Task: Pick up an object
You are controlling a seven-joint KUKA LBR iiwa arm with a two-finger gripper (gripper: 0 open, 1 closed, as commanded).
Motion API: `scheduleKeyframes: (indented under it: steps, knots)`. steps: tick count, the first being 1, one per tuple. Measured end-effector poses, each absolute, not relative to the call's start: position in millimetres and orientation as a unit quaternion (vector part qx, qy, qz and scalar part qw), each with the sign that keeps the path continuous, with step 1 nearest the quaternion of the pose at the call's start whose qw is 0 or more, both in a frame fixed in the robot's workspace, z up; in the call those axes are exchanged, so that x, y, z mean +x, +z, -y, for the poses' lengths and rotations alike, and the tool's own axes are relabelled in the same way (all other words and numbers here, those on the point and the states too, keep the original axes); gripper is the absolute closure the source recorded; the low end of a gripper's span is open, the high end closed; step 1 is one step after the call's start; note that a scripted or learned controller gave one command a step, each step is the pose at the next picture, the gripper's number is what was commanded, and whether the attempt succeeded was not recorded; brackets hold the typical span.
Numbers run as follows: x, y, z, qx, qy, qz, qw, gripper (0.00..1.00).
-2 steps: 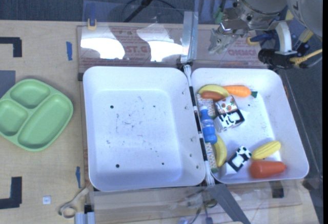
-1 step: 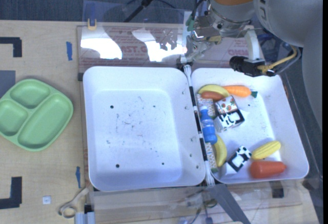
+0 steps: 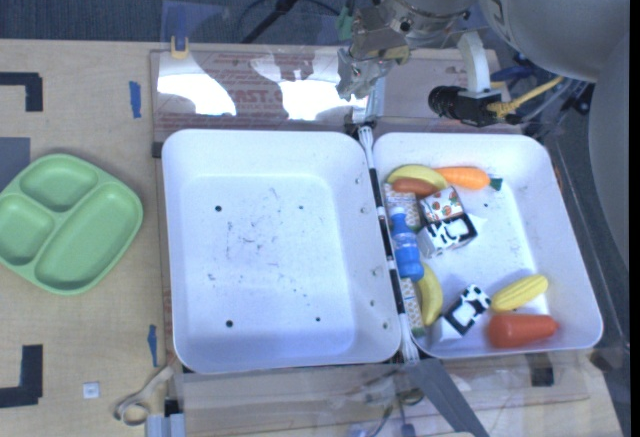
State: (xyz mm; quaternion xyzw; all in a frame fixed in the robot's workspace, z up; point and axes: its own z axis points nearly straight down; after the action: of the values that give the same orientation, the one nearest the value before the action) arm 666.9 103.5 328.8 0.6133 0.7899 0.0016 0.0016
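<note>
The right bin [image 3: 560, 225] holds several small objects. A yellow banana [image 3: 415, 174], an orange carrot [image 3: 462, 178] and a red piece [image 3: 410, 187] lie at its back left. A blue bottle [image 3: 405, 243] lies along the left wall beside a patterned white box [image 3: 446, 220]. Toward the front are a second banana [image 3: 431, 295], a black-and-white toy [image 3: 464, 310], a yellow piece [image 3: 518, 292] and a red piece [image 3: 520, 328]. My gripper [image 3: 360, 85] hangs high over the back edge where the two bins meet, apart from all of them, with nothing seen in it.
The left bin [image 3: 190, 175] lies beside the right one, sharing a central divider [image 3: 385, 235]. A green divided plate [image 3: 65, 222] rests on the wooden bench at far left. Cables and a black fitting [image 3: 465, 103] sit behind the right bin.
</note>
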Motion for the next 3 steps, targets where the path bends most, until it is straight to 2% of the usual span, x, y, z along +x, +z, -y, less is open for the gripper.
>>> scheduleKeyframes:
  steps: [1,2,3]
  knots:
    - [667.5,348,-29,0.456,0.0015,-0.890,0.003,1.00]
    - [666.6,293,-106,0.464,0.0005,-0.886,0.000,1.00]
    - [657.2,260,-163,0.449,0.0004,-0.894,0.000,1.00]
